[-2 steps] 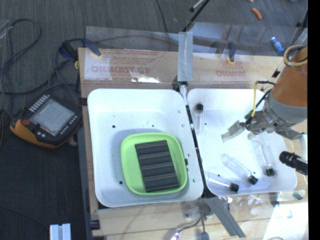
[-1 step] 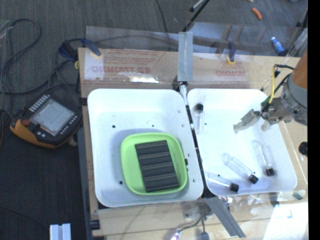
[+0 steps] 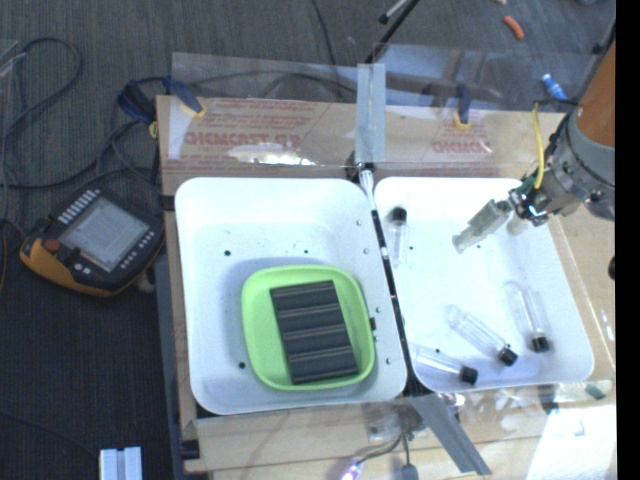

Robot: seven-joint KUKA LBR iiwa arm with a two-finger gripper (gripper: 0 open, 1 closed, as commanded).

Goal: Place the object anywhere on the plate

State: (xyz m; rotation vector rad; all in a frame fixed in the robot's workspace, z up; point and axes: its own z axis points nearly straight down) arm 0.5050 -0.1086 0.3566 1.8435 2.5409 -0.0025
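Note:
A green plate (image 3: pixel 258 303) sits in the left bin (image 3: pixel 200 228) and carries a dark grey ridged block (image 3: pixel 314 331). Over the upper part of the right bin (image 3: pixel 570 298), my gripper (image 3: pixel 518 206) reaches in from the right. It is shut on one end of a clear vial (image 3: pixel 480 225), which sticks out to the left and slightly downward, raised above the bin floor. The gripper is well to the right of the plate, across the divider between the bins.
Several clear vials with black caps lie in the right bin: one by the divider (image 3: pixel 397 233), two near the front (image 3: pixel 478 330) (image 3: pixel 525 310), one at the front left corner (image 3: pixel 440 362). A pendant (image 3: pixel 95 236) lies left of the bench.

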